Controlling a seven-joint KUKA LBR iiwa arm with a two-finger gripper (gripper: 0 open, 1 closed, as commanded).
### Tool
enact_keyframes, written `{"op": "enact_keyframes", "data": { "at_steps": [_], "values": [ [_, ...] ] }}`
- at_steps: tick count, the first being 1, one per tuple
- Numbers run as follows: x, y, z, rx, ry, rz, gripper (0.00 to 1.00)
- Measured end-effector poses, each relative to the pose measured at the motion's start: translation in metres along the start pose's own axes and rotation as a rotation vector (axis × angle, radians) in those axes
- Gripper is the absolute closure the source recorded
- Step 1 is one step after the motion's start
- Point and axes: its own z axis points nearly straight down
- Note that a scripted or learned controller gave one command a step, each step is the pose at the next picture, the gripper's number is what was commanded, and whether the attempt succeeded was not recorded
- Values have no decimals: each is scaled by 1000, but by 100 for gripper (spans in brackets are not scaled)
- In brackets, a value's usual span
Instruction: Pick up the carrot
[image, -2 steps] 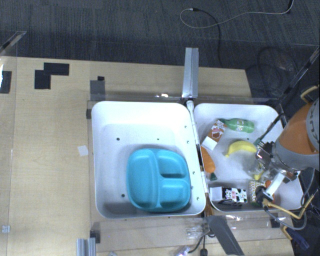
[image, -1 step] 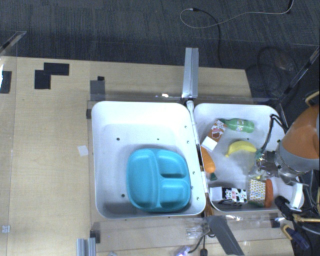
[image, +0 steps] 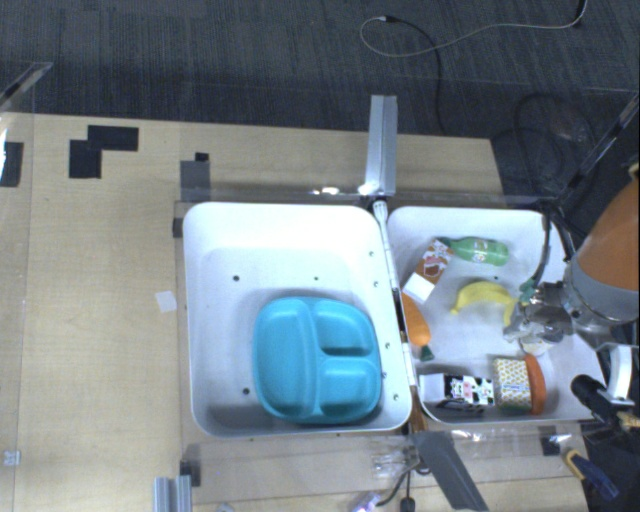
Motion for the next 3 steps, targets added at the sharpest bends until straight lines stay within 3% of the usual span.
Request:
{"op": "enact_keyframes", "data": {
  "at_steps": [1,2,3],
  "values": [
    [51,34,-38,3,-1,307,100],
    [17,13,-56,1,0,-42,100],
    [39,57,-7,3,-1,257,100]
  ]
}}
